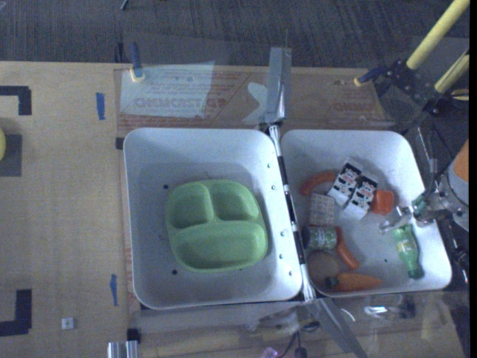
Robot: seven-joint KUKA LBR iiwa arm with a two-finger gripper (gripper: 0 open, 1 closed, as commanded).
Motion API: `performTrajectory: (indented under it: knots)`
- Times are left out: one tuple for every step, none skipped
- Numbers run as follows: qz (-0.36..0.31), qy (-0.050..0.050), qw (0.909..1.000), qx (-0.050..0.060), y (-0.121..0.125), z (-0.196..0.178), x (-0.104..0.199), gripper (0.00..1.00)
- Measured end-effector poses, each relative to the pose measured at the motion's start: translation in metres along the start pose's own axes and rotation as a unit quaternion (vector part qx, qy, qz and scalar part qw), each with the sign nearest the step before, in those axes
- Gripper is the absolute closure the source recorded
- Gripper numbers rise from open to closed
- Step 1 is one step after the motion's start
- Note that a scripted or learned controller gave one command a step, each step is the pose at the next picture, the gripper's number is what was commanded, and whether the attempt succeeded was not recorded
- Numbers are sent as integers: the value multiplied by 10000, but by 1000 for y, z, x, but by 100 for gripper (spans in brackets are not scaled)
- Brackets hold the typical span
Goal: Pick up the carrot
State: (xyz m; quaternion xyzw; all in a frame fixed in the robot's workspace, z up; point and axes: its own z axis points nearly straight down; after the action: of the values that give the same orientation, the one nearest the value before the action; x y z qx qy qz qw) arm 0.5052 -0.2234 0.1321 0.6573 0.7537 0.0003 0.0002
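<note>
The carrot [359,281] is orange and lies flat along the front wall of the right bin [387,146], pointing right, with a brown round item [323,264] at its left end. My gripper [408,216] hangs over the right side of that bin, just above a green bottle [408,252]. It is up and to the right of the carrot, apart from it, with nothing visibly held.
The right bin also holds two cow-print cartons [354,188], an orange sausage [319,181], a small orange block [382,201], a checked packet [322,209], a green can [322,238] and another orange piece [346,256]. A green divided plate [216,226] lies in the left bin [149,170].
</note>
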Motion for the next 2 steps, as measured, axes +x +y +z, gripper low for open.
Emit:
performTrajectory:
  knots:
    - [0,0,10000,0,0,0,0,0]
    - [0,0,10000,0,0,0,0,0]
